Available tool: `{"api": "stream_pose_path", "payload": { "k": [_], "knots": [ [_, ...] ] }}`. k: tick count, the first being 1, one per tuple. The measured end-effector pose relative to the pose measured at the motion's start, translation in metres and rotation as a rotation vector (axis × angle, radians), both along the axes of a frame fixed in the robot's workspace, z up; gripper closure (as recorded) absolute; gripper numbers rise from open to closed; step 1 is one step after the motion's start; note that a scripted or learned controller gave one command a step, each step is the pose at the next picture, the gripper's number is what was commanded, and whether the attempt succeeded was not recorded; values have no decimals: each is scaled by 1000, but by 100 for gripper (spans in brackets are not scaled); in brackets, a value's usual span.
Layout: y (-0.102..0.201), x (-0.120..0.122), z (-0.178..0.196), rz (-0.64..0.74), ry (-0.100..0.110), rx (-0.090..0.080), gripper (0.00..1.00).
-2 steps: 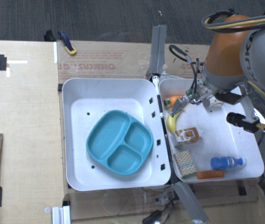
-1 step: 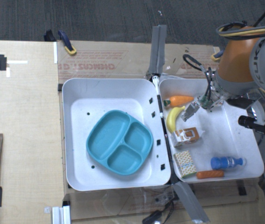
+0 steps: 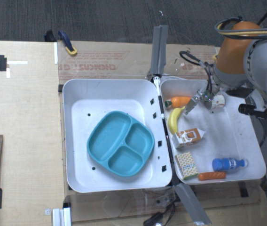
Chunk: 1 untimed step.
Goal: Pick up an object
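Note:
My gripper (image 3: 201,100) hangs low over the back of the right bin (image 3: 246,140), below the arm's orange band. An orange carrot (image 3: 180,100) lies just left of it. A yellow banana (image 3: 173,119) curves down along the bin's left wall, and its upper tip is close to the gripper. Further forward lie a small brown-and-white carton (image 3: 188,137), a patterned cracker box (image 3: 186,165), a thin orange-red item (image 3: 212,175) and a blue bottle (image 3: 228,164) on its side. I see nothing held.
The left bin (image 3: 72,126) holds a blue divided plate (image 3: 121,143). A grey upright post (image 3: 159,51) stands behind the divider between the bins. The right bin's floor between the carton and the right wall is bare.

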<state>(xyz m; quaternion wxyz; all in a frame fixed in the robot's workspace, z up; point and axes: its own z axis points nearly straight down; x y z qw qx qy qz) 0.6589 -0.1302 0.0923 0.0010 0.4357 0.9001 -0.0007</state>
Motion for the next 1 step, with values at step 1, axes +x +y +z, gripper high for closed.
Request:
{"api": "stream_pose_path", "payload": {
  "k": [1],
  "knots": [
    [0,1,11,3,-5,-3,100]
  ]
}}
